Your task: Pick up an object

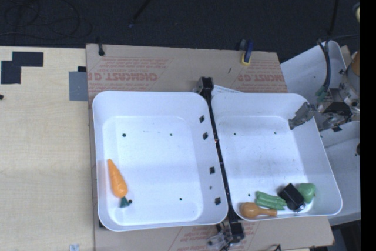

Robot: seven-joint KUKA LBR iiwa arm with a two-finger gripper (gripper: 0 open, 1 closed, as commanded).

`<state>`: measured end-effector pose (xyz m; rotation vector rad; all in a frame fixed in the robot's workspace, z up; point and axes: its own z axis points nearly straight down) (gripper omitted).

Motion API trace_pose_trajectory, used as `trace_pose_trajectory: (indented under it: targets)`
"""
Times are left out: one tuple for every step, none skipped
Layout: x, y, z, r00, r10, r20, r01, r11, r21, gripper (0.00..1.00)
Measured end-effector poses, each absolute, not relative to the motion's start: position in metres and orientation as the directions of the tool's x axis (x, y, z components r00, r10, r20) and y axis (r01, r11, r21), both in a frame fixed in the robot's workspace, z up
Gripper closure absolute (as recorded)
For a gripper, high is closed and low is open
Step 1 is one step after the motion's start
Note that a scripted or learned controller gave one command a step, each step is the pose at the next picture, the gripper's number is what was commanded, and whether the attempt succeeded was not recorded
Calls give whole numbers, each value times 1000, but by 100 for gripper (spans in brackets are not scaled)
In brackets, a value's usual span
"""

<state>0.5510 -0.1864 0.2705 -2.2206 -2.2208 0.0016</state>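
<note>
An orange toy carrot [116, 178] with a small green top lies near the left wall of the left bin [147, 104]. In the near right corner of the right bin [264, 104], several items bunch together: a yellow-orange gourd [257, 210], a green pod [270, 201], a black block [292, 196] and a light green piece [306, 190]. My gripper [305, 114] hangs over the far right rim of the right bin, well away from that cluster, with nothing seen in it.
The bins sit side by side on a cardboard sheet [176, 70], joined by a black divider with clips [211, 144]. A blue and yellow clamp [247, 53] holds the cardboard's far edge. The wooden bench [41, 156] extends to the left.
</note>
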Motion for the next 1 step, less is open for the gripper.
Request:
trace_pose_trajectory:
  targets:
    - [601,-144,322,-5,1000,-1,1000,5,4,0]
